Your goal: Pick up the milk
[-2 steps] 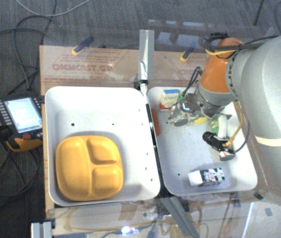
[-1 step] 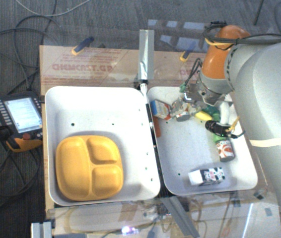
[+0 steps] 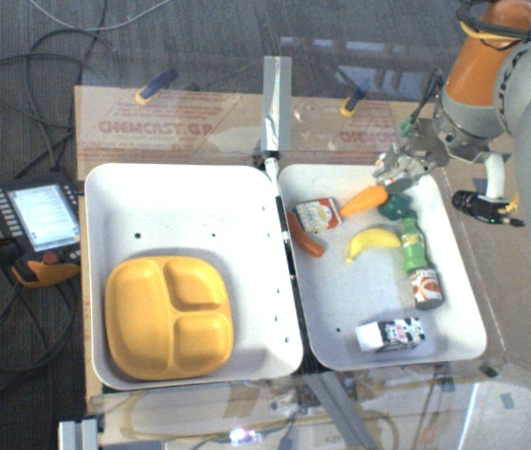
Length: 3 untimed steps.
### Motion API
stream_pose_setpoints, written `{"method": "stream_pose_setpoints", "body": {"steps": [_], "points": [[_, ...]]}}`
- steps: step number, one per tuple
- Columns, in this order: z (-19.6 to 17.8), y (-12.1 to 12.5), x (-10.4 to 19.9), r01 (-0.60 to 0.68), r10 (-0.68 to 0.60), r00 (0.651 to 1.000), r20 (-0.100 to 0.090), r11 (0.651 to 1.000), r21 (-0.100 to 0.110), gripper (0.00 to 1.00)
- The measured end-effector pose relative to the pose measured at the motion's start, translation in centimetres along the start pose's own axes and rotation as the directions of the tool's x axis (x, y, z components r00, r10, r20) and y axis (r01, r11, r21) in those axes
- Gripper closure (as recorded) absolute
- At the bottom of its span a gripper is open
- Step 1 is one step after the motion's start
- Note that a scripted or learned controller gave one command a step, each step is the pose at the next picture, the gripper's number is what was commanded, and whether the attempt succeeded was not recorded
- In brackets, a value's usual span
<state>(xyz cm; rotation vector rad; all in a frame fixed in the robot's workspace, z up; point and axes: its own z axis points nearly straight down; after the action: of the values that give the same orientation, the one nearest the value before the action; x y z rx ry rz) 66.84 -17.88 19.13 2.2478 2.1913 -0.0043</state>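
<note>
A yellow divided tray (image 3: 169, 318) lies in the left bin (image 3: 153, 190). In the right bin (image 3: 462, 293), a carrot (image 3: 365, 200), banana (image 3: 372, 242), red sausage (image 3: 306, 236), small orange-and-white carton (image 3: 317, 215) and green bottle (image 3: 416, 261) are scattered. A teach pendant (image 3: 31, 218) sits at frame left.

Milk (image 3: 391, 334) in right bin (image 3: 464, 279), front.
</note>
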Motion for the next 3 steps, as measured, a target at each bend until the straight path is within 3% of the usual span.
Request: {"method": "stream_pose_setpoints", "body": {"steps": [1,2,3], "points": [[8.6,-0.2,6.0,0.033,-0.033,0.999,0.001,0.999,0.007,1.0],[1.5,-2.4,4.5,0.144,-0.144,0.99,0.0,0.99,0.001,1.0],[9.1,-4.2,6.9,-0.015,0.015,1.0,0.0,1.0,0.001,1.0]]}}
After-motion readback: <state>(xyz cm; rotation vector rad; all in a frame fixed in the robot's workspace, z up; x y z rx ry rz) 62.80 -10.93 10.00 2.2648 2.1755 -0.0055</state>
